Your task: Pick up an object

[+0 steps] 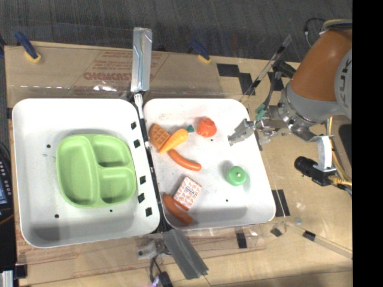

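The right bin (251,205) holds several toy foods: a red tomato (206,127), an orange carrot (176,139), a waffle piece (158,136), a sausage (184,159), a green apple (236,175), a red-and-white carton (188,192) and a brown sausage (177,210) at the front wall. My gripper (240,132) hovers over the bin's right side, to the right of the tomato and above the apple. Its fingers stand slightly apart with nothing between them.
The left bin (30,178) holds a green sectioned plate (96,169). A metal divider strip (141,58) rises at the back between the bins. The arm (317,76) fills the right side beyond the bin.
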